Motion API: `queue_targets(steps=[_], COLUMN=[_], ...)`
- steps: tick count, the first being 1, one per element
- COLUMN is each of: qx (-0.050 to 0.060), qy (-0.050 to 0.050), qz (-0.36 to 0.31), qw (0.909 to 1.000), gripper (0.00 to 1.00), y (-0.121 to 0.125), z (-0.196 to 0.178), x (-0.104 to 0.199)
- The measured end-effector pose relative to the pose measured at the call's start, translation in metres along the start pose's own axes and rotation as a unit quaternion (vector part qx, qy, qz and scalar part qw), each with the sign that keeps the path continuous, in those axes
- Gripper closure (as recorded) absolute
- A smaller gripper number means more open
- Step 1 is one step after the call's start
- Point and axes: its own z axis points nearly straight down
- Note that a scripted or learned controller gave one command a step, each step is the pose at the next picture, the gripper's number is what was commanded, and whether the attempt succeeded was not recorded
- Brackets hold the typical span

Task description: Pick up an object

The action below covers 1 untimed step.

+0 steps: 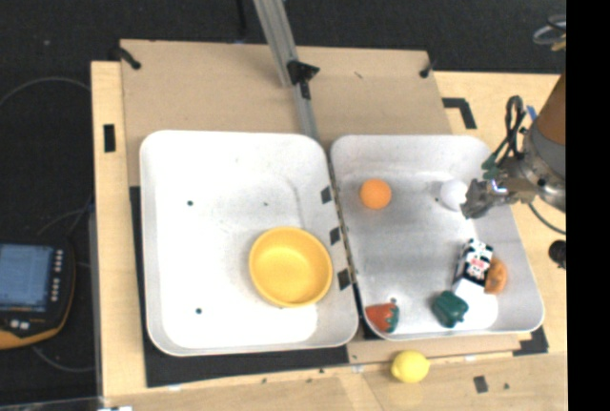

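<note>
In the right bin (410, 237) lie an orange ball (376, 195), a white ball (449, 195), a black-and-white cow toy (476, 263), an orange-brown piece (497, 277), a green toy (450, 308) and a red strawberry-like toy (381, 316). The gripper (476, 201) hangs at the bin's right side, just right of the white ball and above the cow toy. Nothing shows between its fingers.
A yellow bowl (290, 265) sits in the left bin (191, 237) near its right wall. A yellow lemon (410, 367) lies on the bench in front of the right bin. A metal pole (276, 28) slants up behind the bins.
</note>
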Motion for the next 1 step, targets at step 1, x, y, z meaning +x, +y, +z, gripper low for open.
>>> queue_targets(steps=[1], qx=[0.001], qy=[0.0], qz=[0.0], qw=[1.0], gripper=[1.0], y=[0.0021], z=[-0.0543], x=[-0.0017])
